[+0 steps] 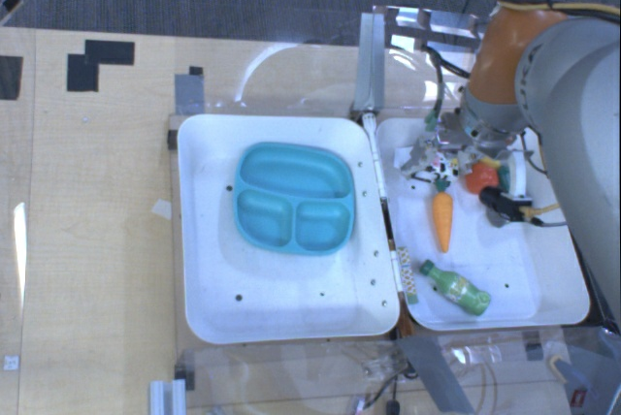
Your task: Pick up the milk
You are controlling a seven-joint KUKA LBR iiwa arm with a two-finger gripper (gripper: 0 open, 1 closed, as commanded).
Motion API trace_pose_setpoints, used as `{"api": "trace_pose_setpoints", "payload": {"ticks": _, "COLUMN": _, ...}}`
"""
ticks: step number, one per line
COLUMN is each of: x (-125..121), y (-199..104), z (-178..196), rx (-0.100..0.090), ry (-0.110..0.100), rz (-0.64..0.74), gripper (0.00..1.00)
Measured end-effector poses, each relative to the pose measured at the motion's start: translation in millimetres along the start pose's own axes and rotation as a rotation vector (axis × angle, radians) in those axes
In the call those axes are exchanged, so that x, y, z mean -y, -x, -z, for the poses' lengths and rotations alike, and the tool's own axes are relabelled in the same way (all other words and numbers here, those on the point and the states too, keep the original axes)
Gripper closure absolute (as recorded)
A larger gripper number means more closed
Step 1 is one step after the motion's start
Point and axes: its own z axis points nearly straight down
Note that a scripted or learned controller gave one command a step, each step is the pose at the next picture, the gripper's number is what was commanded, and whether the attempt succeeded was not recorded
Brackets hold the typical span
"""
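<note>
My gripper (439,151) is low over the far end of the right bin (553,297), under the orange wrist band. Right beneath it lies a small white object with black spots (434,173), which may be the milk; most of it is hidden by the gripper. I cannot tell whether the gripper is touching it.
In the right bin an orange carrot (442,220) lies just in front of the gripper, a red piece (480,177) sits to its right, and a green bottle (456,289) lies near the front. The left bin (209,287) holds a blue divided plate (294,197).
</note>
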Motion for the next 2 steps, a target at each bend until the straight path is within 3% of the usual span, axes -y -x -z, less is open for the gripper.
{"api": "trace_pose_setpoints", "payload": {"ticks": 1, "x": 2.0, "y": 0.1, "z": 8.4, "rx": 0.002, "ry": -0.008, "rz": 0.006, "gripper": 1.0}}
{"api": "trace_pose_setpoints", "payload": {"ticks": 2, "x": -2.9, "y": -18.2, "z": 87.9, "rx": 0.007, "ry": 0.049, "rz": 0.206, "gripper": 1.0}}
